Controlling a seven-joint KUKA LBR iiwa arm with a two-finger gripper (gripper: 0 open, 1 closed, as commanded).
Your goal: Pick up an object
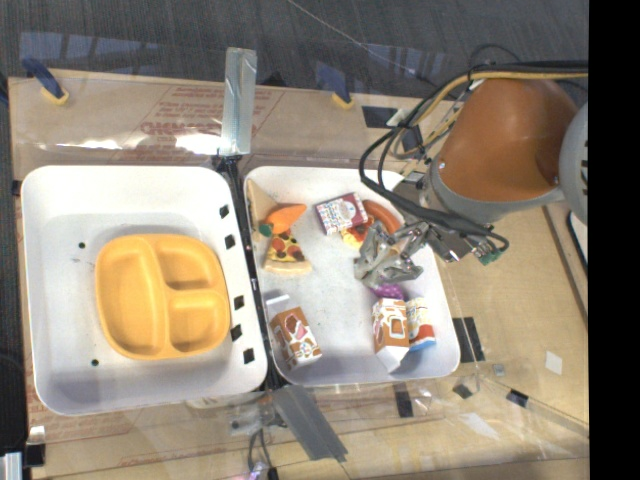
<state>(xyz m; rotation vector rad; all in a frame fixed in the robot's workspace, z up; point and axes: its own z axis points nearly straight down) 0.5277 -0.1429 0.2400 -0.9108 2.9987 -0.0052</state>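
The arm reaches in over the right bin [440, 353], its orange band bulking above that bin's far right corner, and the gripper [385, 256] hangs low near the bin's right wall, about halfway along it. From here the metal fingers are a tangle of grey against the white floor, and I cannot tell whether they stand apart or together, nor whether anything sits between them. Just under the gripper lies a small purple item [390, 291], touching or nearly so. Toward the near right corner stands a small carton [398, 330] with red and blue print. At the near left corner lies a brown packet [295, 336]. Along the far edge sit a pizza slice [286, 252] with a carrot [283, 216] beside it, then a pink-printed box [339, 212] and a sausage [381, 212] just by the gripper. In the left bin [40, 268] a yellow divided plate [160, 293] rests in the middle.
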